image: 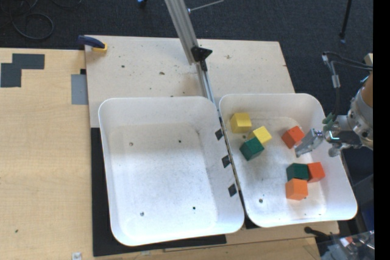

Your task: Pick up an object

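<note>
left bin (116,131) bare | right bin (332,204): yellow cubes (241,122) (262,134), green cube (251,148), orange cubes (293,136) (297,189) (315,171), dark green cube (297,172) | gripper (309,142) over right bin beside upper orange cube, grip state cannot be told

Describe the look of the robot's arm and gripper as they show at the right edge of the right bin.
A small metallic grey two-finger gripper with slim silver fingers sits on a grey block-like wrist mount carrying a few green parts. Behind it, the rounded light grey arm shows an orange band. A thin dark cable runs near the wrist. I can read no markings on it.
</note>
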